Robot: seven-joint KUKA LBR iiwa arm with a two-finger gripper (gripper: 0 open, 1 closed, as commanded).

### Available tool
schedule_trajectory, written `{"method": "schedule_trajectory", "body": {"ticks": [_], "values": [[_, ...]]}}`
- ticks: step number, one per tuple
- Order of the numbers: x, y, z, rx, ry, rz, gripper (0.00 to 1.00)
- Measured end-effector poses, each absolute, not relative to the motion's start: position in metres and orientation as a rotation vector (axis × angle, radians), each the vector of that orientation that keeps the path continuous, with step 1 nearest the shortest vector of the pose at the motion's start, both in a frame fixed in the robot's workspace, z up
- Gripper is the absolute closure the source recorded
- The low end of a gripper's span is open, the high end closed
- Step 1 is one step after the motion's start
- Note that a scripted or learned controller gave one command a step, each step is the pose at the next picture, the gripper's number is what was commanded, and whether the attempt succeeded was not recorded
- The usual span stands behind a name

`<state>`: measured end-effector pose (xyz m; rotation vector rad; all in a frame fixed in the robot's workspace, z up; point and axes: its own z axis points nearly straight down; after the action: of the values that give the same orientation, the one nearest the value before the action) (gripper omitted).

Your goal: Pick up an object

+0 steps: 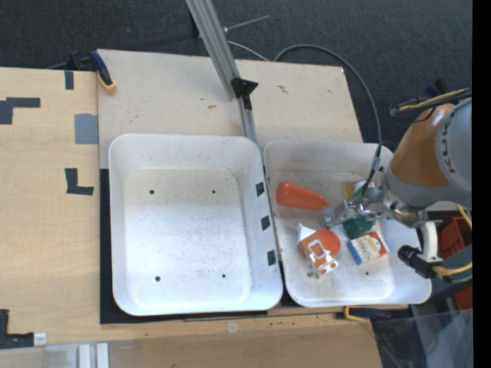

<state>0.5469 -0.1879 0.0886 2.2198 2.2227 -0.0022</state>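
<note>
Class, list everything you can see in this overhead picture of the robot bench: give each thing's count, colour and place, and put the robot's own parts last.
White bins: 2, side by side on the bench, left bin, right bin.
Carrot-shaped object: 1, orange, upper left of the right bin.
Small carton: 1, white and orange, lower middle of the right bin.
Small box: 1, blue, white and orange, right of the carton.
Dark green object: 1, just above the box, at the pincer.
Metal rail: 1, grey, slanting down from the top to the bins.
Clamp: 1, blue and yellow, bench's top left corner.
Cable: 1, black, arcing behind the right bin.
Arm: 1, grey and orange, right side.
Pincer: 1, over the right bin.
</note>
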Motion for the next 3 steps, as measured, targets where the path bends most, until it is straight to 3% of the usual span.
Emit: {"method": "schedule_trajectory", "body": {"ticks": [1,3], "values": [[0.547,-0.187,0.099,2.218,2.225,-0.001,1.0],[0.557,-0.174,0.193,2.215,2.222,0.003,1.0]]}}
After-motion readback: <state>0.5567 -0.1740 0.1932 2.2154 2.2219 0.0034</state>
